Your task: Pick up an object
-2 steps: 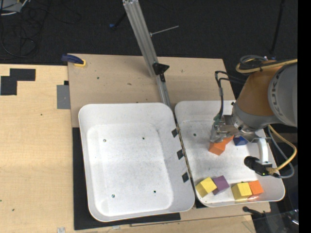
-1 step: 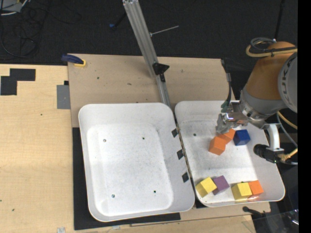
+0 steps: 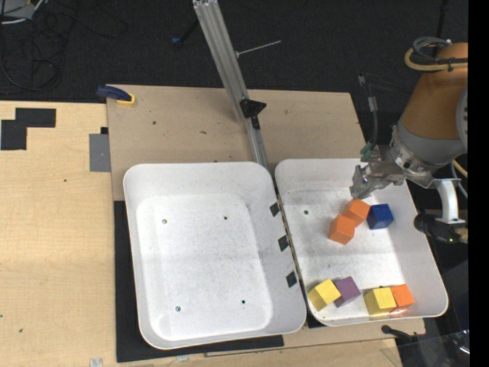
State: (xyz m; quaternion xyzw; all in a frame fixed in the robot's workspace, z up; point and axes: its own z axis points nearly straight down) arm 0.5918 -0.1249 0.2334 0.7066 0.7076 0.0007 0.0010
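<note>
Camera view: tool above orange block, finger state impossible to tell.

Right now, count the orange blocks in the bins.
3, all in the right bin: one just below the gripper, one touching it lower left, one at the front edge beside a yellow block. The gripper could hide another.

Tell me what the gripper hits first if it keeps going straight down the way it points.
Most likely the orange block just below the gripper, in the right bin. The blue cube sits beside that line. Depth is hard to judge here.
</note>
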